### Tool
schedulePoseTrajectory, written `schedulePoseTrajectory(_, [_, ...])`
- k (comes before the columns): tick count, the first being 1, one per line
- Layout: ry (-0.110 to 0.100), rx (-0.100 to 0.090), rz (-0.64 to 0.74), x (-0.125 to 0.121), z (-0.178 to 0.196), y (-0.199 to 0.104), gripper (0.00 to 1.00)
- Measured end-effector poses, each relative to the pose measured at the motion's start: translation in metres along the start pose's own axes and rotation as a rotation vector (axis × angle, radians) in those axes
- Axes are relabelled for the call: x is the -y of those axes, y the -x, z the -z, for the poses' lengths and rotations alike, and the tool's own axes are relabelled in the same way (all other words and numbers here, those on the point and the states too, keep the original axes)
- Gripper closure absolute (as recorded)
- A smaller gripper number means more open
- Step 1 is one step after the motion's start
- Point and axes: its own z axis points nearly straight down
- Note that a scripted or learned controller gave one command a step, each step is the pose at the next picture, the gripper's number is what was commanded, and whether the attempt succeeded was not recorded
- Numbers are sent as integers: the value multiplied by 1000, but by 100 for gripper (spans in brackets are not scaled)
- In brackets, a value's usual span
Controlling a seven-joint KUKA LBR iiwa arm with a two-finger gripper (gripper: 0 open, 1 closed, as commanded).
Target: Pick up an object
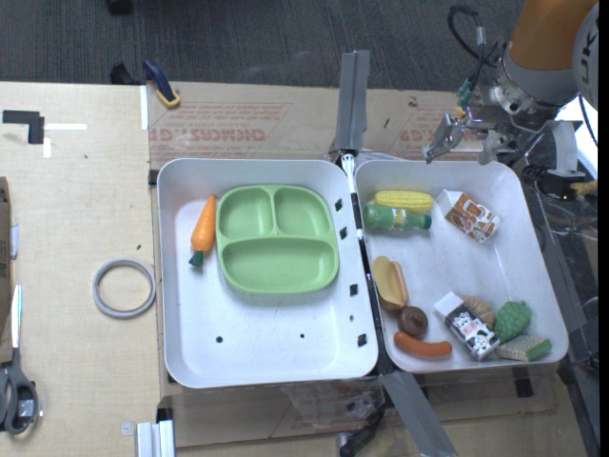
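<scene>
Progress: nothing is lifted yet; every item lies in a bin, and the whole of the pick is left to do, as far as the picture shows.
Gripper point(447, 143): it hangs above the far rim of the right bin point(542, 255), near that bin's far left corner. Its fingers look parted, with nothing between them.
Arm point(552, 27): grey with an orange band, it reaches in over the far right corner of the bench.
Nearest candidates: a corn cob point(404, 200) and a green bottle point(398, 220) lie side by side, touching, at the far left of the right bin; a small orange-and-white carton point(472, 216) lies just to their right.
Near side of the right bin: a hot dog bun point(390, 284), a brown doughnut point(413, 321), a sausage point(422, 347), a black-and-white carton point(468, 327) and a green bumpy vegetable point(512, 320) crowd the near edge.
Left bin point(181, 341): a green divided plate point(278, 239) lies in its far half, with a carrot point(203, 228) just beside the plate's left edge.
Bench, left edge: a grey ring point(124, 287) and scissors point(17, 393).
Writing: red print on the cardboard point(238, 127) behind the bins runs upside down and I cannot read it with certainty; the cartons' labels are too small to read.
Judgement: the corn cob or the bottle seems the likeliest target, being nearest the gripper.
</scene>
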Motion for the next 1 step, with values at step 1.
schedulePoseTrajectory(1, [-1,1,-117,34,-90,34,0])
